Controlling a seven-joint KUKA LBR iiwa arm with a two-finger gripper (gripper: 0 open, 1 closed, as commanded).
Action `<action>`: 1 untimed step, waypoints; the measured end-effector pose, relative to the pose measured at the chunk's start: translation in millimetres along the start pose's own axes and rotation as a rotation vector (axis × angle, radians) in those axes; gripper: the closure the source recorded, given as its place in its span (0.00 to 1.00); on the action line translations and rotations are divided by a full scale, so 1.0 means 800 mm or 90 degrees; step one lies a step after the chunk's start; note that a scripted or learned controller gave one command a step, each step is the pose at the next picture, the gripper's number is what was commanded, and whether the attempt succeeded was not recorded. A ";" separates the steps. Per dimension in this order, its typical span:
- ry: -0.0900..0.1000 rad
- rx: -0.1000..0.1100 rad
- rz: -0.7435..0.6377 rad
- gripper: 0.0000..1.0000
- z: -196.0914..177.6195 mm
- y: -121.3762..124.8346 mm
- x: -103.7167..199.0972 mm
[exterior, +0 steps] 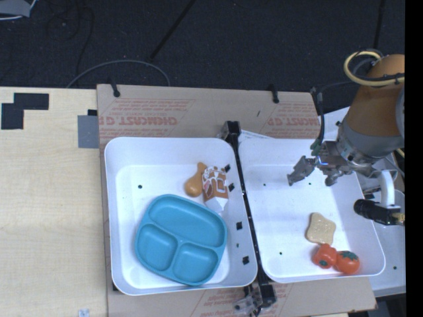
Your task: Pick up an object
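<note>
We hover the gripper (314, 174), jaws spread and holding nothing, over the right bin (277, 243). Bread (320, 228) and tomatoes (337, 258) lie below-right; next we must descend onto one.

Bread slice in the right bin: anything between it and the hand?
Nothing. In the camera view, bare white bin floor separates the hand from the bread slice. The tomatoes sit on the slice's far side.
</note>
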State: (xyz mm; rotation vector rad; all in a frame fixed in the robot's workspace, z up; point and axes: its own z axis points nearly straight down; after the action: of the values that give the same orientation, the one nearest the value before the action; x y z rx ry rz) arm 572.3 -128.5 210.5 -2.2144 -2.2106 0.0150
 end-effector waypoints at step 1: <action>-0.001 -0.008 -0.001 0.00 -0.010 0.003 0.000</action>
State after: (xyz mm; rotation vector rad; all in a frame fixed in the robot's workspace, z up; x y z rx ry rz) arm 574.9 -128.5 218.3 -2.2188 -2.2194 0.0028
